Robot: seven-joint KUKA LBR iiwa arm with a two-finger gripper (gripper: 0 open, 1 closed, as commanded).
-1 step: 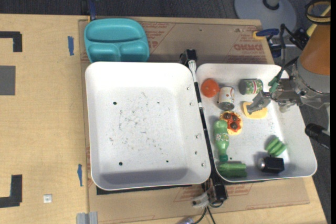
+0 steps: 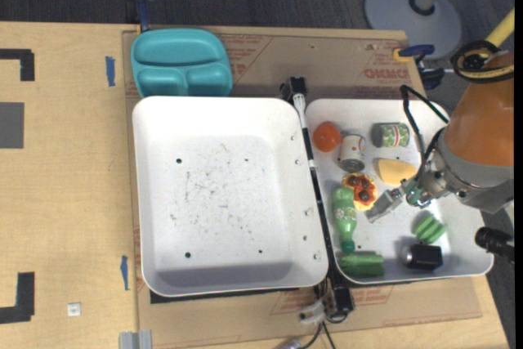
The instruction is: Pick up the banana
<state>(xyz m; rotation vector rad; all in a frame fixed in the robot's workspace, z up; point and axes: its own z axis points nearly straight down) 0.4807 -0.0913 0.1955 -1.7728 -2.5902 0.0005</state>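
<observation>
Yellow banana (image 2: 395, 170) lies in the right bin (image 2: 466, 266), at 1 o'clock from the gripper (image 2: 384, 207); jaw state I cannot tell.

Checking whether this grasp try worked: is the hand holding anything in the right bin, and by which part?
Cannot be told. The hand sits low among the toys, below the yellow banana, with nothing plainly between its tips.

The arm (image 2: 489, 145) is a thick rounded column with a broad orange band sitting above a grey, collar-like wrist section. A thin black cable (image 2: 413, 120) loops along its side down toward the wrist. At the end sits a small metallic gripper (image 2: 384, 207), silver-grey with a touch of green at its base, narrowing to slim pale fingers.
</observation>
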